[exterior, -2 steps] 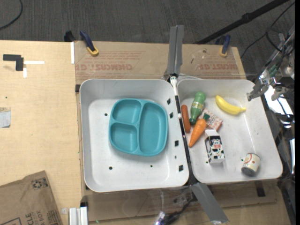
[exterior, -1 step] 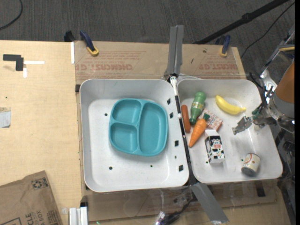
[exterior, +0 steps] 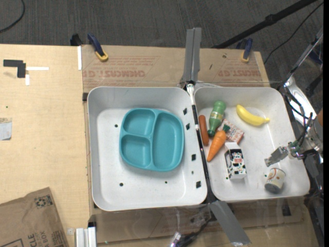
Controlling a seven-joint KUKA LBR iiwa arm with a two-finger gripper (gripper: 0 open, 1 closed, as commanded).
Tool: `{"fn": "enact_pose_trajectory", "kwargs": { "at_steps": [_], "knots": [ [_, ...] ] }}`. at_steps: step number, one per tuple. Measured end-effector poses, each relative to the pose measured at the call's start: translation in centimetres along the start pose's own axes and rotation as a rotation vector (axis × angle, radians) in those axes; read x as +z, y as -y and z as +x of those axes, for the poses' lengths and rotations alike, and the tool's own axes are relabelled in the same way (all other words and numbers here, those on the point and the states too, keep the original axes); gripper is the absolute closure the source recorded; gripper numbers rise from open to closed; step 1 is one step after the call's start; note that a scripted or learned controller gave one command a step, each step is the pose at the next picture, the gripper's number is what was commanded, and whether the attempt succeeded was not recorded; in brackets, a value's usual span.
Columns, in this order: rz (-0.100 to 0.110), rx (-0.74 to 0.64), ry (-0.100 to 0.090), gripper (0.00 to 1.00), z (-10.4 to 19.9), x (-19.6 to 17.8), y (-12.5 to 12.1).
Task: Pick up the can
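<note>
The can (exterior: 274,180) is small and white with a printed label. It lies tilted near the front right corner of the right bin (exterior: 257,193). My gripper (exterior: 279,156) reaches in from the right edge and hangs just above and behind the can, a short gap away from it. Nothing is visibly held in it.
The right bin also holds a banana (exterior: 252,116), a green bottle (exterior: 216,116), a carrot (exterior: 216,144), a reddish sausage (exterior: 204,129), a small pink packet (exterior: 235,133) and a white carton (exterior: 235,162). A teal divided plate (exterior: 152,139) lies in the left bin (exterior: 103,163).
</note>
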State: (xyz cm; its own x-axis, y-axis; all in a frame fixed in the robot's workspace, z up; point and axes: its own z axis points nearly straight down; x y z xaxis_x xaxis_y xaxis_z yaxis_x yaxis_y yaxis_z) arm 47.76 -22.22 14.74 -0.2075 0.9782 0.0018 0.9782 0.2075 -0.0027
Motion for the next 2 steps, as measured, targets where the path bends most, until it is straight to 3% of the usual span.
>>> {"fn": "enact_pose_trajectory", "kwargs": {
  "at_steps": [1, 2],
  "knots": [
    [0.000, -0.231, -0.001, 0.00, 0.05, 5.73, -0.01],
    [-0.002, -0.811, 0.000, 0.00, 0.08, 5.72, -0.05]
  ]
}}
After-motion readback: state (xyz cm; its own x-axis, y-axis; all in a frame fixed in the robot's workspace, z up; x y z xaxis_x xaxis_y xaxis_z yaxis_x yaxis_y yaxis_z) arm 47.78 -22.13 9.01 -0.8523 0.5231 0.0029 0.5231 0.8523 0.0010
